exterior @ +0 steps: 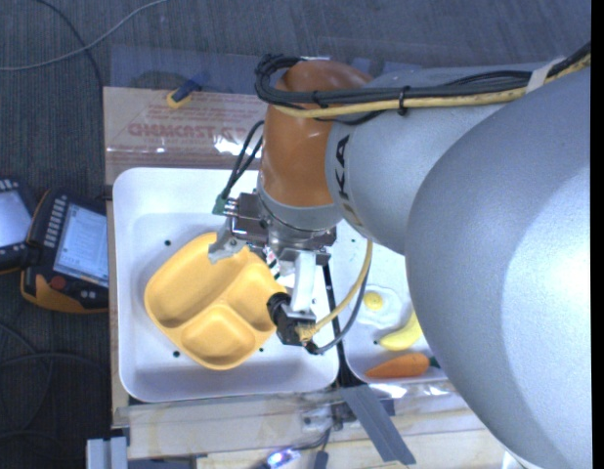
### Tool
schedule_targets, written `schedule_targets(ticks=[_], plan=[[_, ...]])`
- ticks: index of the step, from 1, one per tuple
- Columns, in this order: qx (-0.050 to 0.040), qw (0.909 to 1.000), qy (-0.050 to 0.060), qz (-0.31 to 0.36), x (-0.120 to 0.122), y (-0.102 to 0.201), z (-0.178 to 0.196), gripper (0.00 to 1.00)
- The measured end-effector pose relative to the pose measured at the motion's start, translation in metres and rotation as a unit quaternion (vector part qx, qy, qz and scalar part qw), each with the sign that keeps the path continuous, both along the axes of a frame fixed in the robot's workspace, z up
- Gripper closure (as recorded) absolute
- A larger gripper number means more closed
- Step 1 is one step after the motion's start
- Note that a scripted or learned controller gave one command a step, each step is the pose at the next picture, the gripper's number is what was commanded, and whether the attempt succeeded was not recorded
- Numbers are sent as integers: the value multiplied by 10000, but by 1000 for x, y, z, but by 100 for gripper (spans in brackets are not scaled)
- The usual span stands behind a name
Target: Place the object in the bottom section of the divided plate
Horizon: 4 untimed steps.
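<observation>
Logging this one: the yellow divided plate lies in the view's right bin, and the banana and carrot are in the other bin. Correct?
Not quite. The camera view shows the yellow divided plate in the left bin. The banana and carrot are indeed in the other bin, the right bin.

Two white bins [129,291] on bench [175,117]

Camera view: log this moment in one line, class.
yellow divided plate: in left bin | claw: above plate's right edge | banana, orange piece: in right bin
</observation>
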<state>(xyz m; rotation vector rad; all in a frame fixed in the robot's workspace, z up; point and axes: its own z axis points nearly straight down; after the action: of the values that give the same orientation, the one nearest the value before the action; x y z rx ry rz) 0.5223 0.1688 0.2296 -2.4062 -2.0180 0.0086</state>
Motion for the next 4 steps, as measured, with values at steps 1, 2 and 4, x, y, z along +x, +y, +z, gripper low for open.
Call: schedule_targets(ticks=[1,2,4], plan=[[-15,10000,14,10,0,0,8,100],[-5,9977,2,685,27,17,-34,100],[17,9691,2,2466,24,16,-117,100]])
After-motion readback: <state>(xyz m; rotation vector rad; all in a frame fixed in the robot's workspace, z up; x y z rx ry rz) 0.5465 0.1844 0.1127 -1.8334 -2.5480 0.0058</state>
